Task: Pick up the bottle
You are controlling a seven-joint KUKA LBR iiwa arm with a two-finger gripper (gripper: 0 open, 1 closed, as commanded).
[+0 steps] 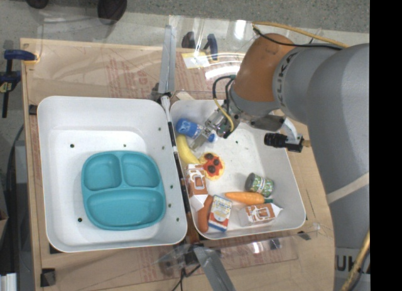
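The left bin [50, 176] held 1 teal tray [123, 189]. The right bin [290, 183] held a blue bottle [186, 126], banana [186, 151], carrot [245, 198] and can [259, 185]. Jaws [205, 135] sat beside the bottle; whether apart, I cannot tell.

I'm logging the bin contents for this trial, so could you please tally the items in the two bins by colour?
Blue or teal: 2 (bottle, divided plate)
Yellow: 1 (banana)
Orange: 2 (carrot, sausage-like piece)
Green: 1 (can)
Orange-and-white printed cartons: 3
Red and orange with dark spots: 1 (round toy)
Total: 10
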